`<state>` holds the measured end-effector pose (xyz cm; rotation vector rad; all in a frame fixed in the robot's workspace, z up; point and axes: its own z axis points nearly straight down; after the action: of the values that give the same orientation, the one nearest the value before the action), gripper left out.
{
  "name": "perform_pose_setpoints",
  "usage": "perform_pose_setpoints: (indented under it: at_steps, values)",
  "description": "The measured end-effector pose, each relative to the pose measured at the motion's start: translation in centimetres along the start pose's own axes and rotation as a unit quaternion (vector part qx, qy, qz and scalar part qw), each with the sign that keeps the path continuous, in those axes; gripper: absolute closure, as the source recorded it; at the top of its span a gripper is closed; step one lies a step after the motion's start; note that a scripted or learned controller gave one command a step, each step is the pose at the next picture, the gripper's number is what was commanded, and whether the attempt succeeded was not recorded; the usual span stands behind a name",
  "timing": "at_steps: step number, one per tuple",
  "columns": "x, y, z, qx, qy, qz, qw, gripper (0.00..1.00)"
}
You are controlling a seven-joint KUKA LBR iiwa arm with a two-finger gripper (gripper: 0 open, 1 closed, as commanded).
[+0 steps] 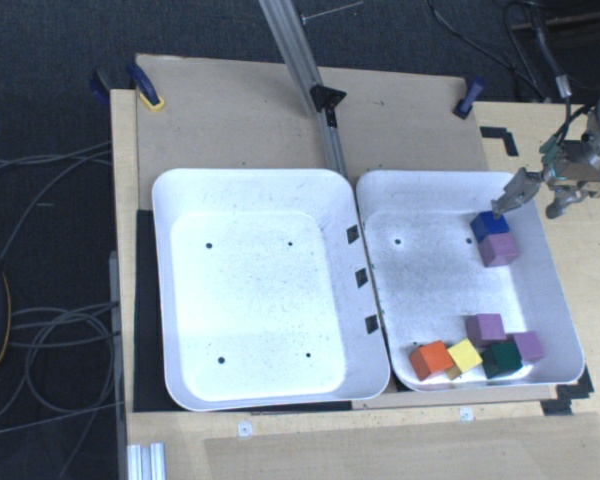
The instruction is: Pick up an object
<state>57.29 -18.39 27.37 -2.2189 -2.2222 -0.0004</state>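
No brand, label or writing can be read anywhere on the counter (420, 128) or on the things it carries.

Two shallow white bins stand side by side on the counter. The left bin (180, 198) has only small dark dots on its floor. The right bin (430, 193) holds all the blocks. Near its far right corner a blue block (489, 224) and a purple block (499, 249) touch each other, the blue one being closer to the far edge. Along the near edge of this bin there is a group of five blocks close together: an orange block (432, 358), a yellow block (464, 354), a dark green block (501, 357), and two more purple ones, one (486, 327) behind the yellow and one (527, 345) at the right of the green.

The hand (536, 198) is at the far right corner of the right bin, just beside the blue block. Its two fingers are spread apart and nothing is between them.
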Motion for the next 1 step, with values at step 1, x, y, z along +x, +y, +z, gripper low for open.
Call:
perform_pose_setpoints:
  at_steps: [1]
  values:
    - [0.0,0.0,0.0,0.0,0.0,0.0,1.0,0.0]
